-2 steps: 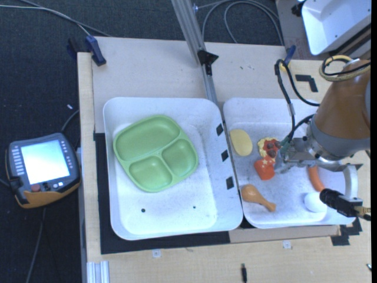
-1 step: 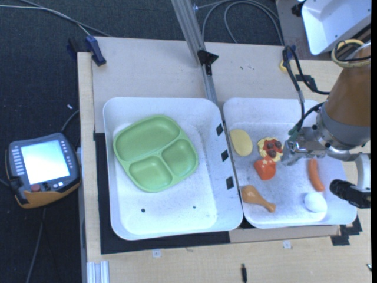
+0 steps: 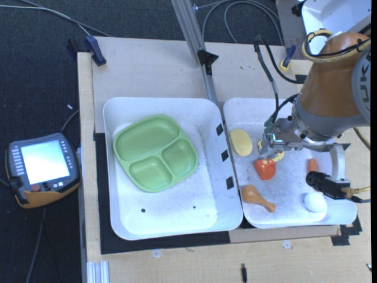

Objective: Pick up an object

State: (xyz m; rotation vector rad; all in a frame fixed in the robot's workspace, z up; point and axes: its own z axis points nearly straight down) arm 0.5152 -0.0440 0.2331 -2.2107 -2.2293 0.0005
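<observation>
Meanwhile, the grey two-finger gripper point(image 3: 274, 147) hangs low over the right white bin point(image 3: 294, 217), its finger state impossible to tell. A red plastic tomato point(image 3: 265, 168) lies just below the jaws, a pale yellow oval piece point(image 3: 241, 141) just to their left.

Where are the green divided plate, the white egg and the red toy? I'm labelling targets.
green divided plate point(image 3: 155, 152): camera view, on its centre ridge.
white egg point(image 3: 314, 203): camera view, its middle.
red toy point(image 3: 265, 169): camera view, its body.
</observation>
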